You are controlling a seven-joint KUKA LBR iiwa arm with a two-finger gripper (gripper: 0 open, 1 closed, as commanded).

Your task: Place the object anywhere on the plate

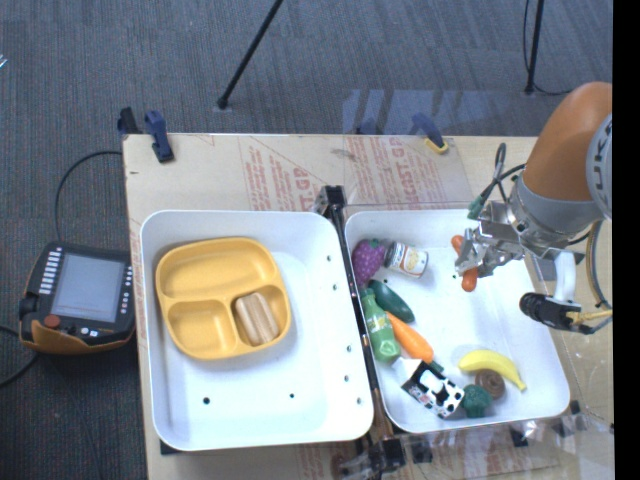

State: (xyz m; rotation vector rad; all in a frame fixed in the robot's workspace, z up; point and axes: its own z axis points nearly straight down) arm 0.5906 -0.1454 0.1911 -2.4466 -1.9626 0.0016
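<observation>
Gripper (pixel 470 265) over right bin (pixel 545 368), fingers clamped on small orange-red item (pixel 468 282), lifted clear of floor. Step: carry phase, I'd say. Next: swing left across divider to yellow plate (pixel 215 268) in left bin (pixel 250 408), w/ 3 compartments, 1 holding hotdog (pixel 256 318); release low.

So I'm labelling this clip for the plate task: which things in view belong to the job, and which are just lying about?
Belongs to the job:
yellow plate in the left bin
gripper over the right bin
small orange-red object at the gripper

Lying about:
hot dog on the plate
grapes
can
green bottle
carrot
banana
cow toy
</observation>
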